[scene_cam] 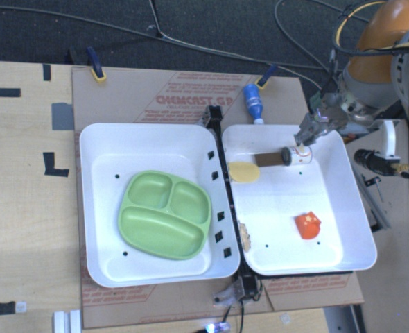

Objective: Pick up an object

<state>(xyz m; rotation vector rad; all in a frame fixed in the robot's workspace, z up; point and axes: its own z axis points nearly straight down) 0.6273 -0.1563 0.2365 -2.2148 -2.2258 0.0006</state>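
camera view shows the task barely begun: nothing is lifted, and every candidate lies on a bin floor. the grey arm's two-finger gripper (306, 144) hangs low over the far right corner of the right-hand shallow white bin (343, 186), just beside a dark brown cylinder with a white end (274, 159) that lies on its side; whether the fingers are released or clenched cannot be made out, and nothing is seen between them. touching the cylinder's left end sits a pale yellow rounded block (244, 172), and well apart, nearer the front, rests a small orange-red lumpy piece (308, 225). the left-hand white bin (97, 151) holds a light green plastic plate with three compartments (166, 214). left to do, by my reading: close on one item and raise it clear. red print on the brown cardboard sheet (184, 103) covering the desk reads roughly "chemcast", the rest too faint to read.
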